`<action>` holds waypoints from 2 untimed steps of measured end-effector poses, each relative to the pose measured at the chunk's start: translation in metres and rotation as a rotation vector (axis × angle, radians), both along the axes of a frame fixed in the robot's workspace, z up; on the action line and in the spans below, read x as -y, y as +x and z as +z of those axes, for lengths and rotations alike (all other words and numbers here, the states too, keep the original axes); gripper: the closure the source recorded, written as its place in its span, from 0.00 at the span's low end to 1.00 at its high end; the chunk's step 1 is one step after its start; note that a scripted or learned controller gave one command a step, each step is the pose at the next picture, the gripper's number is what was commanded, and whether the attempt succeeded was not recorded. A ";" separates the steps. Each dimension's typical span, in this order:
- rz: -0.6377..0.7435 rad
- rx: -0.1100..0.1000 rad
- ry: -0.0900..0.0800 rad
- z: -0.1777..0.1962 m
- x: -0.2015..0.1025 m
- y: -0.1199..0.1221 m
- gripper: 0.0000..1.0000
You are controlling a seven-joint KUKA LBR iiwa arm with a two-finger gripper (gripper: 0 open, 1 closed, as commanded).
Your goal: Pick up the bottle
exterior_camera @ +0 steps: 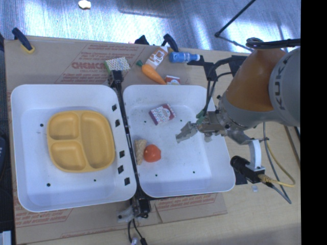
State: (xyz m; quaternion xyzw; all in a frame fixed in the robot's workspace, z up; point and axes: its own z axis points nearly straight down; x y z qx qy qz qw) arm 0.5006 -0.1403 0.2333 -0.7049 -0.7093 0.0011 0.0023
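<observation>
The bottle (156,58) is small, with a white body, an orange-red label and an orange end. It lies on its side on the brown cardboard behind the two bins, just beyond the right bin's (176,188) far rim, tilted toward the upper right. Just to its right lies a blue tube-shaped item (181,57), and just below it a carrot-like orange piece (152,74) with a small red and white packet (172,79) beside it.

Two white bins sit side by side on the desk. The left bin (30,188) holds one yellow divided plate (80,140) with three compartments. The right bin holds three things: one dark red box (161,114), one red tomato-like ball (152,153) and one tan bread-like piece (140,151) touching that ball.

One arm (260,86) reaches in from the right, its orange band above the wrist, bent down over the right bin's right side. The gripper (186,132) hangs low over the bin floor, pointing left, well apart from the bottle. Whether the jaws are spread or pressed together cannot be told; nothing shows between them.
</observation>
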 end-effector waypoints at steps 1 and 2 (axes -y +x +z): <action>0.005 -0.002 0.001 0.010 0.000 0.000 1.00; -0.173 -0.001 -0.001 -0.049 0.031 -0.025 1.00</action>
